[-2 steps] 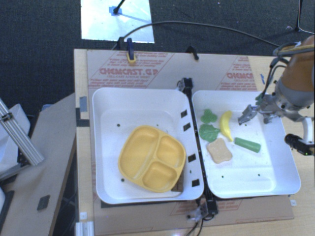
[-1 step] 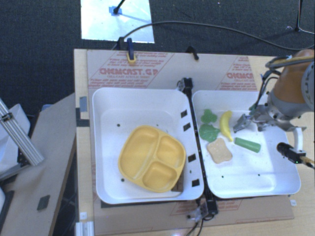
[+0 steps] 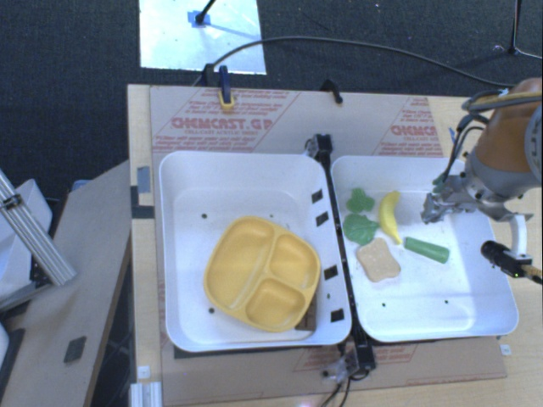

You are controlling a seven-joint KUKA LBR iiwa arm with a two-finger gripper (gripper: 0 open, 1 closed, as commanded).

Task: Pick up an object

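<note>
Two shallow white bins side by side on the bench, meeting along a black clipped seam.

Left bin point(image 3: 182, 185): a yellow divided tray point(image 3: 262, 272) with three compartments, lying toward 5 o'clock of the bin floor, its lower edge near the bin's front wall. Bare floor at 12 and 9 o'clock of the tray.

Right bin point(image 3: 475, 312): a small green leafy piece point(image 3: 360, 200) near the seam; a larger green leafy piece point(image 3: 361, 228) just at its 6 o'clock; a yellow banana point(image 3: 389, 215) upright-ish at 3 o'clock of both, close beside them. A tan bread slice point(image 3: 378, 261) at 6 o'clock of the banana, and a green cylinder point(image 3: 426, 249) at 3 o'clock of the slice, slightly apart. Open floor from 4 to 7 o'clock of the bin.

Gripper point(image 3: 433, 209) over the bin's 2 o'clock area, at 3 o'clock of the banana and 12 o'clock of the green cylinder, nothing visibly between the fingers; spread or closed, cannot tell.
</note>
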